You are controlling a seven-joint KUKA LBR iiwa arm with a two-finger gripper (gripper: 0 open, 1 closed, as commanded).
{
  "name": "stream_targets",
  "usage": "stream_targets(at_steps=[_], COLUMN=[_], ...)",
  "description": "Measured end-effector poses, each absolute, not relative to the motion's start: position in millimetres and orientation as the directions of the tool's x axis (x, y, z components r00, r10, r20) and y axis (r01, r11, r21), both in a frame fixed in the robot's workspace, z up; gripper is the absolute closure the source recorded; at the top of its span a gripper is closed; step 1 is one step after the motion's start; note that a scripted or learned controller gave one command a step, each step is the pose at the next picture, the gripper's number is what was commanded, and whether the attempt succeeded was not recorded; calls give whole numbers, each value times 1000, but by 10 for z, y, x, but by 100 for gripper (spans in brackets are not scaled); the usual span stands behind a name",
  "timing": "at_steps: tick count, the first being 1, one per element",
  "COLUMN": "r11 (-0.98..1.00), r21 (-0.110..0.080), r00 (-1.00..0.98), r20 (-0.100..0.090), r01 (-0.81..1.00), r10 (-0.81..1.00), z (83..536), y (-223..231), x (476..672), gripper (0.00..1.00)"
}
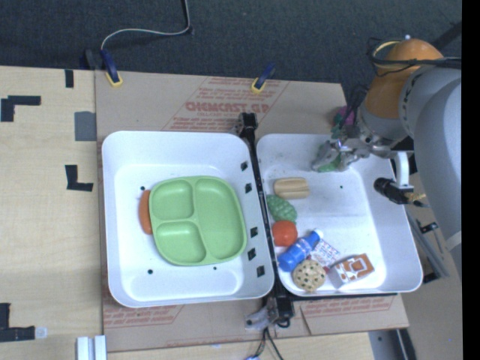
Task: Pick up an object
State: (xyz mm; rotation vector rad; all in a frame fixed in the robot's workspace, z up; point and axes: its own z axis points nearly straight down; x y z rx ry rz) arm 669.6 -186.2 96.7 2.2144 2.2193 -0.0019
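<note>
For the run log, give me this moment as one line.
gripper: over right bin far end, holding nothing seen | toys: right bin near left | green plate: left bin

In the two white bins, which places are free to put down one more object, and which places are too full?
Free: the right bin's middle floor, between the bread roll and its right wall; the left bin's front strip below the green tray, and its back strip above it. Crowded: the right bin's front-left corner, holding the tomato, blue bottle, cookie and small carton.
</note>
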Motion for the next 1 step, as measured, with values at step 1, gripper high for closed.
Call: stream_targets(at_steps=[1], r11=[2], r21=[1], r00=[-2], r20=[1], r01=[1000], r10=[1000], z=[1215], y=[-1162], x=[6687], gripper=[100])
